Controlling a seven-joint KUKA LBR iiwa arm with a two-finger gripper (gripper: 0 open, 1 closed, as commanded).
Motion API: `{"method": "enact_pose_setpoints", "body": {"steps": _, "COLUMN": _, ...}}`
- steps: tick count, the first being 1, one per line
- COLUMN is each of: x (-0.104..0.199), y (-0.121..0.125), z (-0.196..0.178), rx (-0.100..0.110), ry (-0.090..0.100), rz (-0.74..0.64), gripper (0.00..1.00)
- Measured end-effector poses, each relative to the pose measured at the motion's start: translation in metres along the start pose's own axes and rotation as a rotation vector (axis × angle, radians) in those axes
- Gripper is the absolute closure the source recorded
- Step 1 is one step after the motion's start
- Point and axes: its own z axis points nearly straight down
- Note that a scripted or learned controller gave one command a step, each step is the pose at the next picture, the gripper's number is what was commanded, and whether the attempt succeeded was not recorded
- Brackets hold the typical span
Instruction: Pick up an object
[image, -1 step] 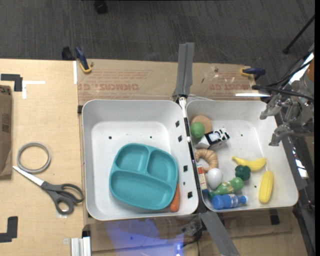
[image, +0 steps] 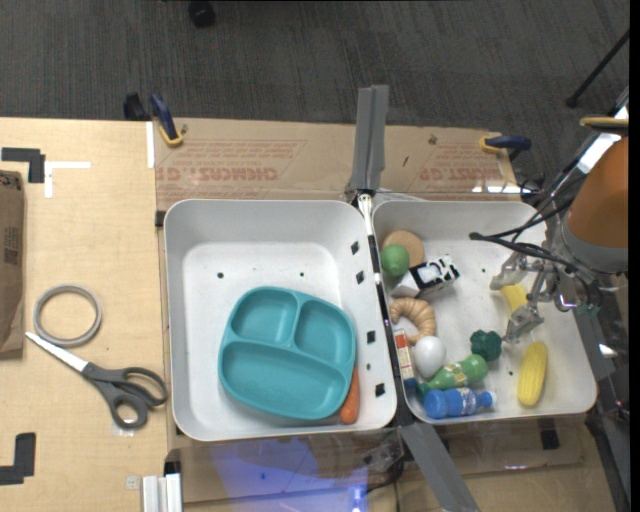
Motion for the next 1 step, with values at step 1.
{"method": "enact_pose_setpoints", "body": {"steps": 1, "x": 0.0741, "y": -0.0023, "z": 0.0027, "rx": 0.0, "ry": 0.001, "rz": 0.075, "gripper": 0.0}}
